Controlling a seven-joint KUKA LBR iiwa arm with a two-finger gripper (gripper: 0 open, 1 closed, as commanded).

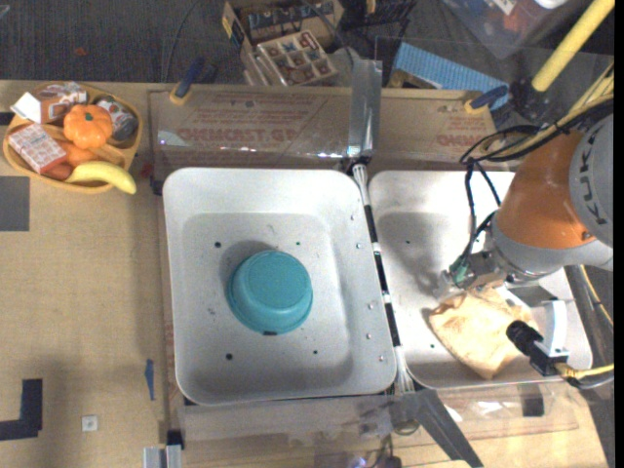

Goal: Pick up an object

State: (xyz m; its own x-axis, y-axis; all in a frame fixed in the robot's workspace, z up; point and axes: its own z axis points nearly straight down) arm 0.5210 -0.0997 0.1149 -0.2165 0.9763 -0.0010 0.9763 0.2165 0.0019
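Hovering low in the right shallow white plastic bin (414,203), the two-finger gripper (468,272) sat at the far-left edge of a crumpled tan cloth-like piece (476,331). Couldn't tell whether the jaws were spread or closed, or whether they touched the piece; nothing was visibly held. The tan piece lay flat on the bin floor, near corner, by the front wall. A round teal plastic bowl (271,291) sat upside down mid-floor in the left white bin (195,198). A yellow dish (14,148) with a toy orange pumpkin (88,126) and a yellow banana (101,175) stood on the bench, far left.
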